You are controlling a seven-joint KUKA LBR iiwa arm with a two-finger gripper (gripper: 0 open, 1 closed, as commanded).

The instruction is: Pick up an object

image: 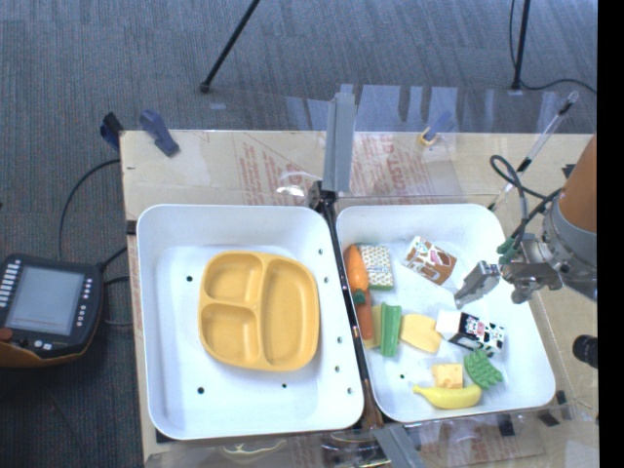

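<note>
Claw (pixel 485 283) over right bin (pixel 492 224), can't tell its state. Black-and-white carton (pixel 480 332) just below me, snack packet (pixel 431 259) to my left.

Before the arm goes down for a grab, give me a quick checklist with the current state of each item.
1. Gripper over the right bin, where the toys lie: ok.
2. Nothing between its fingers already: cannot tell.
3. Target directly below: cannot tell; black-and-white carton and white block lie nearest.
4. Room around them: not ok; yellow cheese wedge and green piece crowd close.
5. Yellow divided plate in the left bin, out of the way: ok.
</note>
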